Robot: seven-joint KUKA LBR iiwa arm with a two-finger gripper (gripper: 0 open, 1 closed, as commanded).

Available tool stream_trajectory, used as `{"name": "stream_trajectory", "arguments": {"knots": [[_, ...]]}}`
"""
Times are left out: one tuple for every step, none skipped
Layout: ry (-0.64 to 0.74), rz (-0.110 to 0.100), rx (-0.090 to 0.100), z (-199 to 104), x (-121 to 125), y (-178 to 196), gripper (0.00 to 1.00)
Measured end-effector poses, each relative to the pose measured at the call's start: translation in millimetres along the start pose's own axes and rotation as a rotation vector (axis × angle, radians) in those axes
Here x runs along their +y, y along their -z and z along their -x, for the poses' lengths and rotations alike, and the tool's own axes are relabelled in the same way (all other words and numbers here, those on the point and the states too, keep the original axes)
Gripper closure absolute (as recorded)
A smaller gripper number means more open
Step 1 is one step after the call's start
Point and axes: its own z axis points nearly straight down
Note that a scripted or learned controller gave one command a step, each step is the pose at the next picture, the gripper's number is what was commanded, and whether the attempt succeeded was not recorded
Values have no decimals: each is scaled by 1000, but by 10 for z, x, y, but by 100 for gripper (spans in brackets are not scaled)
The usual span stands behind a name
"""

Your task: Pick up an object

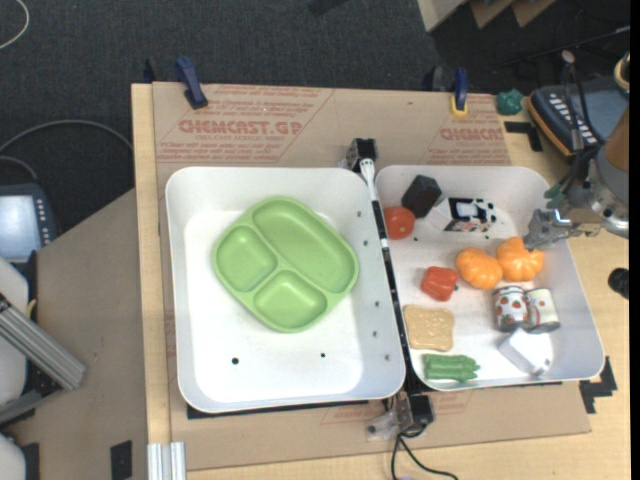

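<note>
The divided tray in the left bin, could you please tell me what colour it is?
Light green; the divided tray shows plainly in the camera view.

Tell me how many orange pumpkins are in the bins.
2, both in the right bin: one pumpkin mid-bin, the other pumpkin touching its right side, beside the gripper.

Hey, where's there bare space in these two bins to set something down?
Left bin: bare floor all around the green tray, widest along its near edge. Right bin is crowded; oranges, cans and toast leave just small gaps, mainly beside the black block.
</note>
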Motion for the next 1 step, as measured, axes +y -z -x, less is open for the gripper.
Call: {"name": "stream_trajectory", "arguments": {"knots": [[5, 3, 2, 313, -160, 106, 100]]}}
